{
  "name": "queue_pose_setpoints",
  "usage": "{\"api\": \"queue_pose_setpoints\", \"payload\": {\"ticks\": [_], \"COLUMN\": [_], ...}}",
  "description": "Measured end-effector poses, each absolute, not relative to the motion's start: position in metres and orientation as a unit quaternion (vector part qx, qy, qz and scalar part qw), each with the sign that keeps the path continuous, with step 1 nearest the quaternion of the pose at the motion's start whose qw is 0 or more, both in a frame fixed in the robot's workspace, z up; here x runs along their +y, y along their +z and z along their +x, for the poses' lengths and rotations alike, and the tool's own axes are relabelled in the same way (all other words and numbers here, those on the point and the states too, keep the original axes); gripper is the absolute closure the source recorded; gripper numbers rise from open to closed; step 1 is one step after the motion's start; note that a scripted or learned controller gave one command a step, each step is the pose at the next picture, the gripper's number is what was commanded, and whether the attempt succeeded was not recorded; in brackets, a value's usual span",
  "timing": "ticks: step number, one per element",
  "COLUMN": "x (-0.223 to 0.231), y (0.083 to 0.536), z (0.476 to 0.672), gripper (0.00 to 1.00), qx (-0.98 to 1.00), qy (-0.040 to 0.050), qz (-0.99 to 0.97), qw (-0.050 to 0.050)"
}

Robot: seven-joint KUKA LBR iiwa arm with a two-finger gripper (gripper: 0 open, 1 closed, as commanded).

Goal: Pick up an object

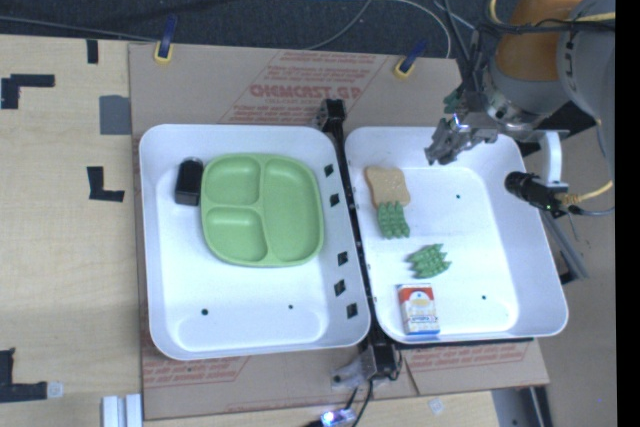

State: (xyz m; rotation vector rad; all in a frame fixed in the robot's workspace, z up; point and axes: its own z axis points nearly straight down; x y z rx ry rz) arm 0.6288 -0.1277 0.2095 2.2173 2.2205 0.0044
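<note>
The arm (560,25) came in from the right, smooth grey casing with a rounded orange band, its cables looping behind it. Its gripper (444,147) hung over the far corner of the right bin (520,245), dark metal fingers pointing down, nothing between them; from where I stood I could not tell whether they were apart or together. The bin itself was shallow, glossy white plastic with rounded corners. In it, well apart from the gripper, lay a tan slice of bread (386,183), flat and square with a rough look, and touching its near edge a knobbly green block (392,219) covered in small studs. Nearer me sat a second green piece (428,261), leafy and ragged in outline. Closest to the near rim was a small flat box (418,309), white card with a red top and blue print. The left bin (170,265), same white plastic, held a pale green plate (262,210), matt, rounded and split into three compartments, and just beside its left edge a small black block (188,182). Both bins rested on a brown cardboard sheet (230,85) with red lettering.
</note>
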Motion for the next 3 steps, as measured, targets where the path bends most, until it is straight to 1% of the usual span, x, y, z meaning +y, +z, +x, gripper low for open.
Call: {"api": "queue_pose_setpoints", "payload": {"ticks": [1,2,3], "x": [-0.128,-0.078,-0.034], "y": [0.252,0.241,0.231], "z": [0.629,0.619,0.594], "gripper": [1.00,1.00,1.00], "qx": [0.708,0.709,0.709], "qy": [0.0012,-0.0004,-0.0010], "qz": [0.707,0.705,0.706], "qw": [0.001,-0.001,-0.001]}}
